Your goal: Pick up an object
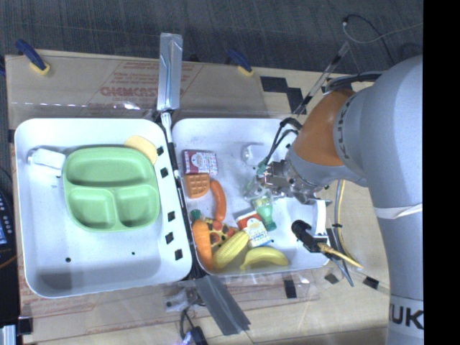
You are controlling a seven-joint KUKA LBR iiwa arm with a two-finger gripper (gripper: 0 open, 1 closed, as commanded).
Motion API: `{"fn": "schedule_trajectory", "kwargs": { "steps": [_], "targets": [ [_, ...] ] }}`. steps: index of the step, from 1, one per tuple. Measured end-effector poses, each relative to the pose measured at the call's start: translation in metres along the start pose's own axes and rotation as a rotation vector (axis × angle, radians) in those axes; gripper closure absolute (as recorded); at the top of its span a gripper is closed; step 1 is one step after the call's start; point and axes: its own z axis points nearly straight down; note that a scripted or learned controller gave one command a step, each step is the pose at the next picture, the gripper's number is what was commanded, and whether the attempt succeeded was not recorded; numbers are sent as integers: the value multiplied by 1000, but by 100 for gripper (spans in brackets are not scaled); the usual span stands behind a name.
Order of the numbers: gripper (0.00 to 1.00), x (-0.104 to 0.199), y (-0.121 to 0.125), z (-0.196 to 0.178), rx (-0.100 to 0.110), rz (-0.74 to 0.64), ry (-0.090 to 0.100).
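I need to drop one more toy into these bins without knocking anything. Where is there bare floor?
Left bin: bare floor below the green divided tray, along the near wall. Right bin: a small patch between the red box and the gripper. Crowded near the banana, corn and carrot.

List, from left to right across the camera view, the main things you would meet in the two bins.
white block → green divided tray → yellow round piece → red carton → banana → pincer
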Motion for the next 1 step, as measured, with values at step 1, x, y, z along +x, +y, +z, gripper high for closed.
{"fn": "schedule_trajectory", "kwargs": {
  "steps": [1],
  "targets": [
    [100,90,33,-126,-6,-91,1]
  ]
}}
